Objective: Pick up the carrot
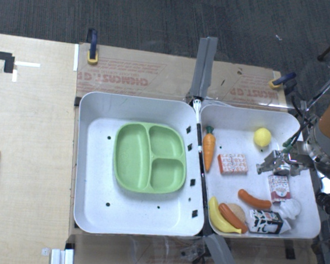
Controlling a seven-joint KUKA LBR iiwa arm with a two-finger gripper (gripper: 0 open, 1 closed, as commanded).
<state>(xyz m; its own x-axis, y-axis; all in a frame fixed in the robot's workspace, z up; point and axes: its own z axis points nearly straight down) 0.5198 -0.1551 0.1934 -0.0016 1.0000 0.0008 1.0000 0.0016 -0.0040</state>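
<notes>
The left bin (88,167) holds a green 3-compartment plate (150,157). In the right bin (313,223), the carrot (208,149) lies along the left wall, leafy end up, near a red-and-white packet (232,164). A lemon (262,137), 2 sausages (254,199), a banana (219,218) and a small carton (265,221) share that bin. The hand (274,163) hovers at the right side, well apart from the carrot; whether it is clenched or released I cannot tell. Red writing on the cardboard (129,79) is unreadable.
</notes>
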